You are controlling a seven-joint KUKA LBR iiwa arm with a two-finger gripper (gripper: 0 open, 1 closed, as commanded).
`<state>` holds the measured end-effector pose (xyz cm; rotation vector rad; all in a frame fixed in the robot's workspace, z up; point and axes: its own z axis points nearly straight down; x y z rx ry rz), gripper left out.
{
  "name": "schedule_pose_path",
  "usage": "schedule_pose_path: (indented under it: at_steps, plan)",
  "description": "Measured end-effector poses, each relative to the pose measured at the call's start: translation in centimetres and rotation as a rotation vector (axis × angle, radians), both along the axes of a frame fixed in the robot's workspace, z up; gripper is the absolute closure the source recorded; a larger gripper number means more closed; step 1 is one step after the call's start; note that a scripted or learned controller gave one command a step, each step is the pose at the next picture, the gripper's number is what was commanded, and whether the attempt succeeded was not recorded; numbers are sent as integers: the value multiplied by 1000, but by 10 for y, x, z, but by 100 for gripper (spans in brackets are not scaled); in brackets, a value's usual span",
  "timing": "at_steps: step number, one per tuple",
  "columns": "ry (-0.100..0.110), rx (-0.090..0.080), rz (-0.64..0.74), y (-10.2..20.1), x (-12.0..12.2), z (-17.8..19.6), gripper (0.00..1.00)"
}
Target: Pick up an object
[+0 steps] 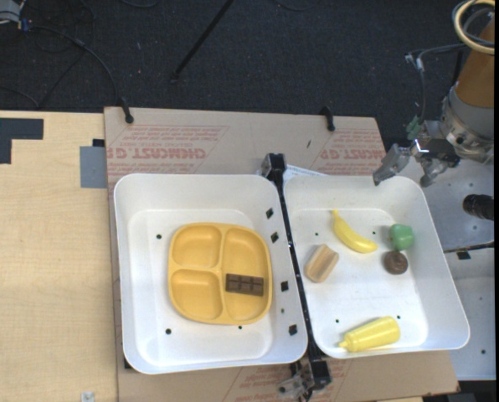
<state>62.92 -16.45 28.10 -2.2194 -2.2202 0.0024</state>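
Note:
The right bin (pixel 362 199) holds a yellow banana (pixel 351 232), a tan bread roll (pixel 321 263), a green round object (pixel 402 237), a small brown round object (pixel 395 263) and a yellow bottle (pixel 371 334) lying on its side. My gripper (pixel 410 166) hangs above the bin's far right corner, beyond the rim. Its two grey fingers (pixel 388 164) are spread apart with nothing between them. The green object lies closest to it.
The left bin (pixel 141 224) holds a yellow divided plate (pixel 201 262) with a brown chocolate bar (pixel 245 286) in its lower right compartment. A black divider (pixel 285 249) runs between the bins. Cardboard lies under both bins, and a wooden bench extends to the left.

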Motion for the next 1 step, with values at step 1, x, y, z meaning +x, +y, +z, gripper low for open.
schedule_pose_path:
  at_steps: [1]
  plan:
    - [6,1,0,3,-8,-62,0]
